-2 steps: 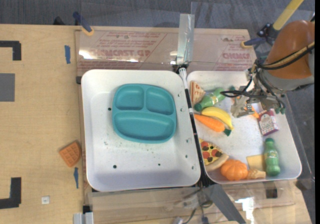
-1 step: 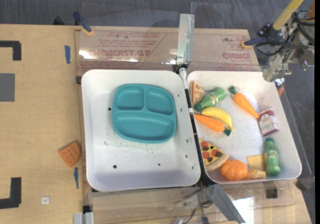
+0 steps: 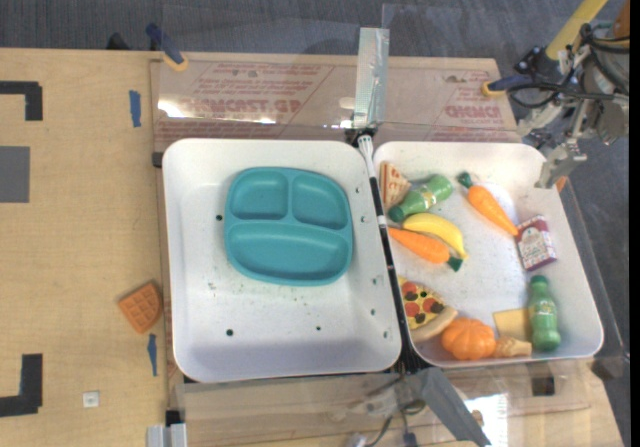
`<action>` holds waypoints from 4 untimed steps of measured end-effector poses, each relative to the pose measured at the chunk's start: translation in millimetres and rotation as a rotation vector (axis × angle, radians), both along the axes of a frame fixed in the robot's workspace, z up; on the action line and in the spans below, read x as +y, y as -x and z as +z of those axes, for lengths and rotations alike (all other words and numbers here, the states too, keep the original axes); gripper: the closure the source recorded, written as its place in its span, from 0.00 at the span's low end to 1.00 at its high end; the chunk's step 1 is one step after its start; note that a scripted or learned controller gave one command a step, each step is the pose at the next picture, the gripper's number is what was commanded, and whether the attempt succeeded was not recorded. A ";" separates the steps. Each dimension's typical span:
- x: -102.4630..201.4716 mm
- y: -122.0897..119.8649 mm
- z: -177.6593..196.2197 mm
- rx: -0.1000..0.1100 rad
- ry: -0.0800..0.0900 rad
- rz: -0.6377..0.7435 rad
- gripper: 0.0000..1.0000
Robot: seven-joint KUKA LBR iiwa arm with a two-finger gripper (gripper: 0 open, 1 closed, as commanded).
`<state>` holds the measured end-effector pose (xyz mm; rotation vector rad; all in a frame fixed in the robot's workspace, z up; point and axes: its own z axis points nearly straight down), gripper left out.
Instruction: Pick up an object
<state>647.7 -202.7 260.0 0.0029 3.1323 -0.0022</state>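
The right bin (image 3: 575,265) holds several toy foods: a pizza slice (image 3: 393,181), a green bottle (image 3: 424,195) lying down, a yellow banana (image 3: 438,230), two carrots (image 3: 420,245) (image 3: 491,208), a purple packet (image 3: 536,243), a second green bottle (image 3: 543,313), another pizza slice (image 3: 423,306), an orange pumpkin (image 3: 469,338) and a cheese wedge (image 3: 509,323). My gripper (image 3: 557,163) hangs at the bin's far right corner, just right of the upper carrot and above the purple packet. Nothing shows in its grasp.
The left bin (image 3: 190,265) bears a teal divided plate (image 3: 290,225). A small waffle toy (image 3: 140,305) lies on the wooden bench left of the bins. A clear upright divider (image 3: 372,75) stands behind the bins, and cables (image 3: 540,75) trail off the arm at upper right.
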 end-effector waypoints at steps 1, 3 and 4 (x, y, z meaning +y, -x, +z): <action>-8.7 -16.7 -159.2 -0.002 0.001 0.030 0.00; 31.8 0.8 -172.3 0.002 -0.004 -0.079 0.00; 66.1 26.4 -171.4 -0.002 0.000 -0.185 0.00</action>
